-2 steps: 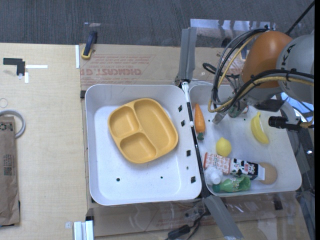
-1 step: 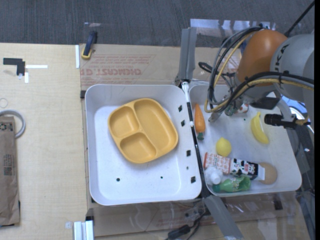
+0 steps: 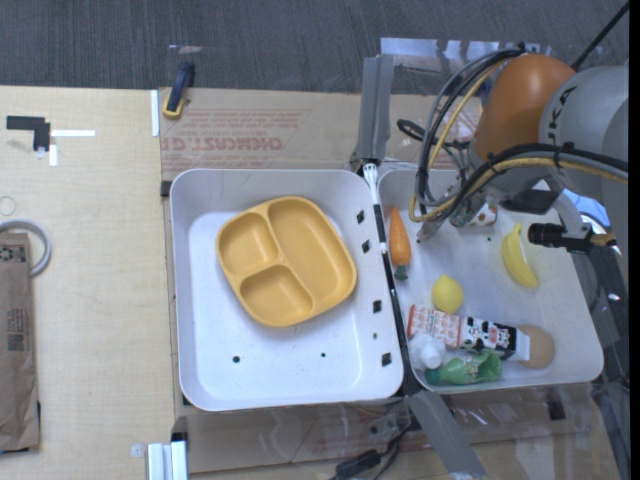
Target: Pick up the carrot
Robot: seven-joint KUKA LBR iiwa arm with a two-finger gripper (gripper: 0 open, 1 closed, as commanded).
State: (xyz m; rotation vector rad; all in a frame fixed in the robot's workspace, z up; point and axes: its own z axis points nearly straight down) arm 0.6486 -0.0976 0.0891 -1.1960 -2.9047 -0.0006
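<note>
Green item (image 3: 462,370) lay at lower right. Carrot (image 3: 399,240) was seen centre-right against right bin's (image 3: 585,353) left wall; judged light, stiff, smooth, best pinched mid-body. Gripper (image 3: 470,211) finger state couldn't be told.

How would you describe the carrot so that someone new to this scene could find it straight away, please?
Look in the right-hand white bin, along its left wall beside the divider between the two bins. The carrot lies there, above the lemon. It is the one slim, tapered orange item; the fruits nearby are yellow.
</note>
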